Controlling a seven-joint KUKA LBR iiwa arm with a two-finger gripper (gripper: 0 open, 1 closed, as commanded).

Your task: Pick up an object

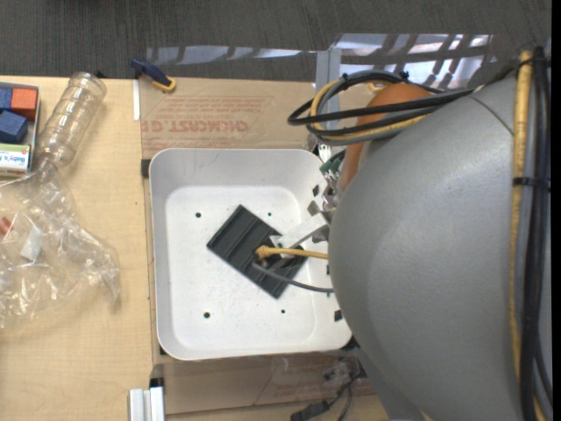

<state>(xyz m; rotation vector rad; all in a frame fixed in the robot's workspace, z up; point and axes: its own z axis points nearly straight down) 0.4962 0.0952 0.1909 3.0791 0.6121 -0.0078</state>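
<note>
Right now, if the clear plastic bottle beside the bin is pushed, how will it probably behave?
The bottle lies on its side, so it would likely roll. It looks clear and empty, so probably light. Its ribbed wall may dent if squeezed.

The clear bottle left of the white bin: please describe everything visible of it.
The clear bottle looks like thin, ribbed, transparent plastic, apparently empty. It lies on its side on the wooden bench, slanted, outside the white bin. Its lower end reaches the crumpled clear film; whether they touch is unclear.
</note>
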